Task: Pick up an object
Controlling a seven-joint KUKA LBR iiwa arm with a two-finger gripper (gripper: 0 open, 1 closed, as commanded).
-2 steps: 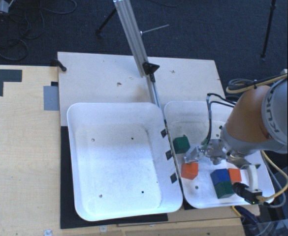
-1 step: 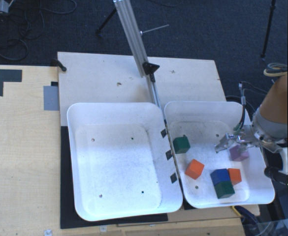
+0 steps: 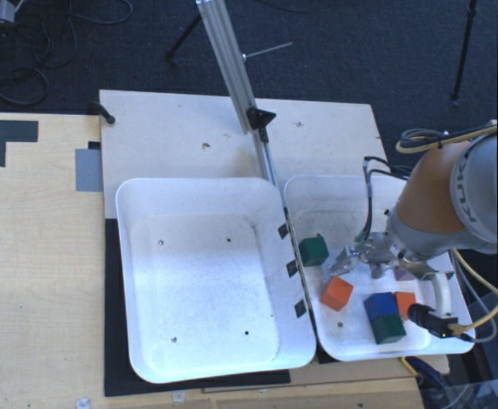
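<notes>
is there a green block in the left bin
No, the green blocks both lie in the right bin, along with the orange block and the blue one.

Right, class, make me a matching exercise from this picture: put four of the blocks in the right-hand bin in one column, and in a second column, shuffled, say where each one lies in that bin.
Things:
1. green block near the divider
2. orange block near the gripper
3. blue block
4. dark green block by the front wall

Places:
A. touching the blue block, on the side nearer the camera
B. furthest from the camera of the four
C. just in front of the gripper
D. between two others, with a small orange block on its right

Pairs: 1-B, 2-C, 3-D, 4-A
</notes>
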